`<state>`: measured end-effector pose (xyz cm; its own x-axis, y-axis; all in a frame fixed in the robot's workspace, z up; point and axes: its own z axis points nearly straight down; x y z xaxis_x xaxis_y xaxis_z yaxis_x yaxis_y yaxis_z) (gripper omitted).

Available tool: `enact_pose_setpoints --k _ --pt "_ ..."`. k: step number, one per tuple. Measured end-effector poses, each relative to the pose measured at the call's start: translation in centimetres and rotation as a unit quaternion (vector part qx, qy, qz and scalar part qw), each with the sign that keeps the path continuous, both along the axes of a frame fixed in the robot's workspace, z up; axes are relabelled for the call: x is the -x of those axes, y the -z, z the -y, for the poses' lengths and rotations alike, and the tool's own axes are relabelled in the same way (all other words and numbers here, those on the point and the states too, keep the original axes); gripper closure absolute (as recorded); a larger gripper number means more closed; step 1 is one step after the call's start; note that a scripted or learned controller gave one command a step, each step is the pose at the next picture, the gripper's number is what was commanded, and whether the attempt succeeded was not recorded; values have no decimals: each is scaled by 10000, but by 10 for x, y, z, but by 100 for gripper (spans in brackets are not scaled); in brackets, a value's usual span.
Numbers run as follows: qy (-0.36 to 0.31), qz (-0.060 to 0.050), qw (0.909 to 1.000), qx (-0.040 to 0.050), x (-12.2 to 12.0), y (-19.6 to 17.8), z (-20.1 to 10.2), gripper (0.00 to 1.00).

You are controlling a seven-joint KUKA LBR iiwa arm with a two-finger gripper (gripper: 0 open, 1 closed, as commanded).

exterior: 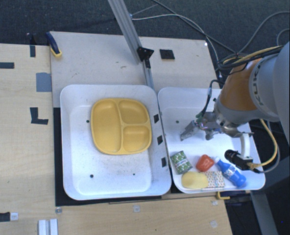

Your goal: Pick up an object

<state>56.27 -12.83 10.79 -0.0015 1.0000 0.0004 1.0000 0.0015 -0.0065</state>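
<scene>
The right bin (pixel 184 102) holds several small objects along its near edge: a green packet (pixel 181 161), a red object (pixel 205 163), a blue bottle (pixel 231 174), a pale yellow rounded piece (pixel 194 180) and a speckled white pack (pixel 215 179). My gripper (pixel 198 132) hangs over the middle of that bin, a little beyond the green packet and the red object. Its two fingers are spread, open, with nothing between them. The wrist hides part of the bin's right side.
The left bin (pixel 76 146) carries a yellow divided plate (pixel 120 126). A metal pole (pixel 128 26) slants down to a black clamp at the back between the bins. Cables run behind the right bin. A yellow-and-blue tool (pixel 53 45) lies at the back left.
</scene>
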Motion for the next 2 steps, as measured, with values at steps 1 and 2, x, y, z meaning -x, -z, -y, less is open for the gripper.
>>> enact_pose_setpoints --k 1,2 --pt "4 34 10000 12 -1 22 0 0" --pt "-2 61 10000 12 -2 10 0 100"
